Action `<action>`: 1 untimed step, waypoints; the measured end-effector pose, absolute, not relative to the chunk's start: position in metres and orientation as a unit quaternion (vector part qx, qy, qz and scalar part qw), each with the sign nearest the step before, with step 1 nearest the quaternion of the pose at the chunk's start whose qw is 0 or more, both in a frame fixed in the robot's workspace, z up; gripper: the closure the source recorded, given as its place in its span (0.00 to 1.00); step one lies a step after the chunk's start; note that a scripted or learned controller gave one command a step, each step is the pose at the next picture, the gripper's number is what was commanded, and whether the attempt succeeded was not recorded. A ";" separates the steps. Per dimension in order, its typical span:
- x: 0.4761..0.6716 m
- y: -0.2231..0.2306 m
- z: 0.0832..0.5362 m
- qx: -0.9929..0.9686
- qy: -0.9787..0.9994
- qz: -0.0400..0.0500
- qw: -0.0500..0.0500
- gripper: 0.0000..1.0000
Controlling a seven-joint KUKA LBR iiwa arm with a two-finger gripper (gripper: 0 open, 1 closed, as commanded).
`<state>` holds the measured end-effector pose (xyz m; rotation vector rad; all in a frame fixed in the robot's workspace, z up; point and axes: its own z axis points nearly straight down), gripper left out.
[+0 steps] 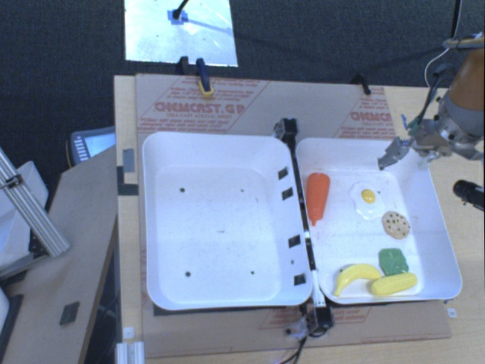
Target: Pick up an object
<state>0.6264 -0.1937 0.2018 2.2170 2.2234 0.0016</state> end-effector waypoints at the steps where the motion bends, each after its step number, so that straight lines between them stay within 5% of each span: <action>1: 0.670 -0.206 0.442 0.705 0.709 0.005 0.011 0.00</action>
